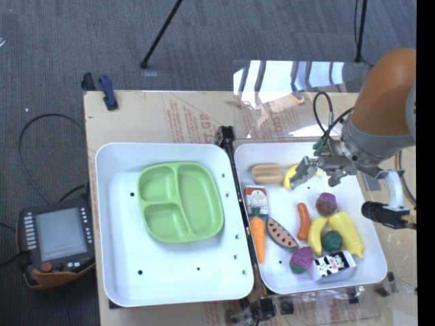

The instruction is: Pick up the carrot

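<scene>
One carrot (257, 238) lay lengthwise along the right bin's (376, 250) left wall, down-left of the gripper (304, 170), well apart; jaw state could not be told.

Green divided plate (181, 201) in left bin (109, 250); watermelon slice (281, 233), bananas (345, 231) in right.

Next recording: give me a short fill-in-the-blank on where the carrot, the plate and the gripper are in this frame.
1. The carrot lies in the ____ bin, near its left wall.
2. The green plate has ____ compartments.
3. Right beside the carrot lies a slice of ____.
4. The gripper hovers near the banana at the ____ end of its bin.

Missing words: right; three; watermelon; far
</scene>
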Controlling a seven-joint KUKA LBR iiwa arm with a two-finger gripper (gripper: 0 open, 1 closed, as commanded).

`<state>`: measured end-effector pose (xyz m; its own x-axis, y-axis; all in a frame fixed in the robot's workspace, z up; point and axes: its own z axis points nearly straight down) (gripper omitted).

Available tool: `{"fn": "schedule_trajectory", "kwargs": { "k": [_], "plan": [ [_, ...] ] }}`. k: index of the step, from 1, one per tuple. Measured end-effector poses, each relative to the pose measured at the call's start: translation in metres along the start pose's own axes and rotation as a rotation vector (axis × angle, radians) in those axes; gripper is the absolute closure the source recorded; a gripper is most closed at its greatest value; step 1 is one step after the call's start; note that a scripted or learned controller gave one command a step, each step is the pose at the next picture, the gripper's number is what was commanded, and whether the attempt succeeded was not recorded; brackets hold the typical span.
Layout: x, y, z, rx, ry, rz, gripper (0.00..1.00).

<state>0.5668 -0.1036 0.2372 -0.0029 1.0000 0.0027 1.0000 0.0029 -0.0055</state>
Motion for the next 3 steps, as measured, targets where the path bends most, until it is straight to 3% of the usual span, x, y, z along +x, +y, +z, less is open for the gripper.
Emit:
{"fn": "schedule_trajectory", "kwargs": {
  "k": [1,2,3],
  "plan": [
    [0.084,-0.044,0.055,0.009,0.002,0.096,0.0],
    [0.096,-0.072,0.053,0.006,0.0,0.302,0.0],
    [0.124,-0.092,0.053,0.006,-0.001,0.271,0.0]
  ]
}}
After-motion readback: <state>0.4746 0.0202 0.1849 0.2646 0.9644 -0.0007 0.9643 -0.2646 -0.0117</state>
